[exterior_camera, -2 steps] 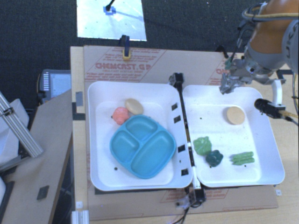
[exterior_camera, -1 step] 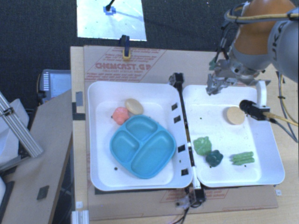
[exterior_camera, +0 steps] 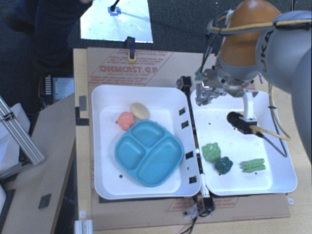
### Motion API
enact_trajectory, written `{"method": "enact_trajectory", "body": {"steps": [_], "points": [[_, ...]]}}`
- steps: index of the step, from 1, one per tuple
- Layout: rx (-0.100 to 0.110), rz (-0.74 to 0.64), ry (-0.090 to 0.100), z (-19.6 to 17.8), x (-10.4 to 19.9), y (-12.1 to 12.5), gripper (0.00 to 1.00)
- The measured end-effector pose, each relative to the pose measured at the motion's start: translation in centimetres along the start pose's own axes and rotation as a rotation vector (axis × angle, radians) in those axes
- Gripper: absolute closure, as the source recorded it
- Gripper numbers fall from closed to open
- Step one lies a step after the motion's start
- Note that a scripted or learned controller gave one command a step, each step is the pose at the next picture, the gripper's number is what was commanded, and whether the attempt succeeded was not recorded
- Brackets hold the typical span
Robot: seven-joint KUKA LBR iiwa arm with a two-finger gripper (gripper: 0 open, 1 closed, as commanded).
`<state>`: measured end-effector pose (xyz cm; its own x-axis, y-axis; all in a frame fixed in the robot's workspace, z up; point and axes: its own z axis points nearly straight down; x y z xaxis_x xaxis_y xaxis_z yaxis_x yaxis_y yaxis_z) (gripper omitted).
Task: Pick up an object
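Camera view: your gripper (exterior_camera: 204,97) hangs at right bin's (exterior_camera: 278,179) eleven o'clock; jaws' state unclear; nothing lifted; green toys (exterior_camera: 212,151) await at six o'clock.

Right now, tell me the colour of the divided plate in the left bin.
Light blue; the three-compartment plastic plate shows clearly in the camera view.

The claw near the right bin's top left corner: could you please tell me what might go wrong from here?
The claw hangs by the divider, far from the green pieces; a descent here may grab nothing or clip the bin wall. The yellow cable trails across the right bin and could snag.
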<state>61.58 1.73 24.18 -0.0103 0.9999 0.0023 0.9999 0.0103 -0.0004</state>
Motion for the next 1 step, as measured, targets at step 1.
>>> {"method": "enact_trajectory", "body": {"steps": [1], "points": [[-0.001,0.002,-0.001,1.50,5.36,-0.81,1.00]]}}
